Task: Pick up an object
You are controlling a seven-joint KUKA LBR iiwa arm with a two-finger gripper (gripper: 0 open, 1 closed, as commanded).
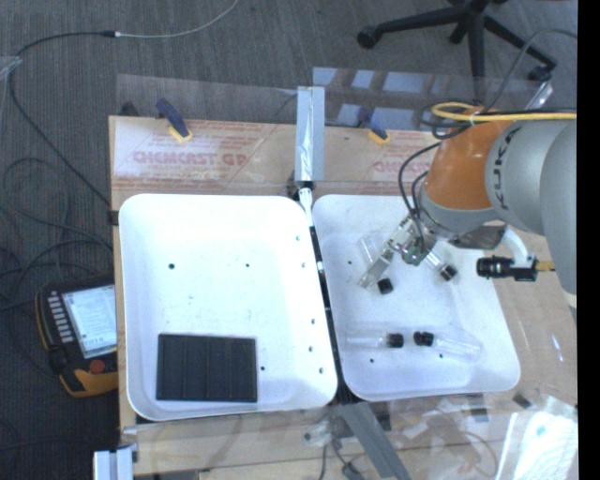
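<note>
Camera view: clear plastic tube with black caps lies in the right white bin, lower centre, long axis left-right. End effector hangs above it, well apart, spread wide. Flat black ribbed rectangular pad sits in the left white bin.

Dark grey carpet; cables trailing; office chair base top right.

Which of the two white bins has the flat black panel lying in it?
The left bin: the black ribbed panel lies flat in its near corner. The right bin, where the end effector hangs, holds small clear tubes with black caps instead.
</note>
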